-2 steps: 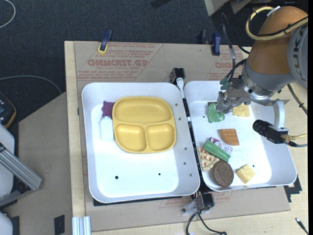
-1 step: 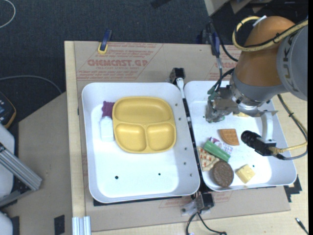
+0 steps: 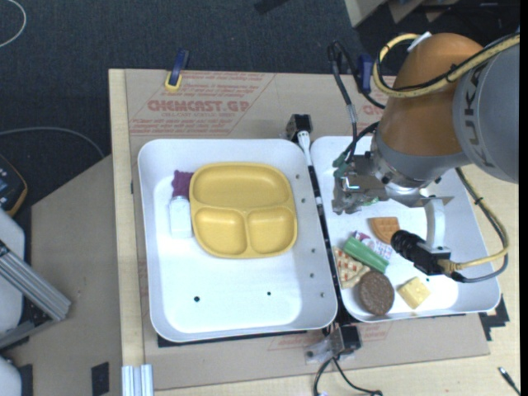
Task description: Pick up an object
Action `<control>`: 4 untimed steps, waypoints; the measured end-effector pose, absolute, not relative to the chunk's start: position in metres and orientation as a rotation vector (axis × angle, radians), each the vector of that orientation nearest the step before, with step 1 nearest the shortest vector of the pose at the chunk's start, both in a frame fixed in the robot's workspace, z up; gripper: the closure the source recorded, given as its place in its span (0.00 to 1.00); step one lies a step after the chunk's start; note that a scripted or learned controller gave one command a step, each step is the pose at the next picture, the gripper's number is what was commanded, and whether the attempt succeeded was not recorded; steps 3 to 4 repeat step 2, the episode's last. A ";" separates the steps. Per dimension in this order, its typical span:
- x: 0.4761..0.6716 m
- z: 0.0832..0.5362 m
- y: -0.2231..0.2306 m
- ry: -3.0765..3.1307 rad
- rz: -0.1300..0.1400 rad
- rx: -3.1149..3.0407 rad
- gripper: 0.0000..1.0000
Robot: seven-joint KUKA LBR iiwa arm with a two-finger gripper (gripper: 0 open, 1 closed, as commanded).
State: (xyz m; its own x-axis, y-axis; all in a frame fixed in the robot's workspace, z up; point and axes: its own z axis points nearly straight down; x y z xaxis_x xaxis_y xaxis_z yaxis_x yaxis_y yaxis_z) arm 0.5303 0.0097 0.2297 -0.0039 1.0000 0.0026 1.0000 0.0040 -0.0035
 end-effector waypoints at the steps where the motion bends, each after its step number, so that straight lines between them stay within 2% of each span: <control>1: 0.548 0.219 0.002 -2.222 -0.001 -2.222 1.00; 2: 0.536 0.234 0.002 -2.222 -0.003 -2.223 1.00; 4: 0.536 0.234 0.002 -2.222 -0.003 -2.223 1.00</control>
